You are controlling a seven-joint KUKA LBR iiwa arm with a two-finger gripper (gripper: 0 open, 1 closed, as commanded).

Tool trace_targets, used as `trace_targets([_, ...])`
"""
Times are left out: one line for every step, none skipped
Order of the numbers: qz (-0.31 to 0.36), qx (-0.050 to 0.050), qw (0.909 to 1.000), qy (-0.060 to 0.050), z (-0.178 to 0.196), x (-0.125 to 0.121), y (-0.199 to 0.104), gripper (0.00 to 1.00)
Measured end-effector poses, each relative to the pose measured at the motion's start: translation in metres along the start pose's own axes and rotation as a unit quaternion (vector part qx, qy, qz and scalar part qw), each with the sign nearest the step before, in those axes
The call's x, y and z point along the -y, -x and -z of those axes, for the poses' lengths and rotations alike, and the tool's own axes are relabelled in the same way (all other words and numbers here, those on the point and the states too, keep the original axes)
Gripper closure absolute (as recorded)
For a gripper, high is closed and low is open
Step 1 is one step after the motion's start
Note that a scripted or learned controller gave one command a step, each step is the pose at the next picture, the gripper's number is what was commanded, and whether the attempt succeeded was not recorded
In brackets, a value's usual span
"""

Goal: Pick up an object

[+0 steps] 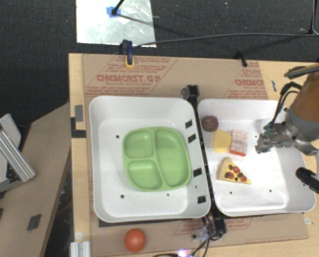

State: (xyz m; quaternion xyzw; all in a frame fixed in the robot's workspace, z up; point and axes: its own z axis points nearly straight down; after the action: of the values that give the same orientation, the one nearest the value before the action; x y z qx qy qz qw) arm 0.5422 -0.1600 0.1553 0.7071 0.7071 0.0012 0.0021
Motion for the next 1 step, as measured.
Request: trace_targets([0.002,0.0,1.0,0.0,0.0628,-0.0037,0.0,1.0])
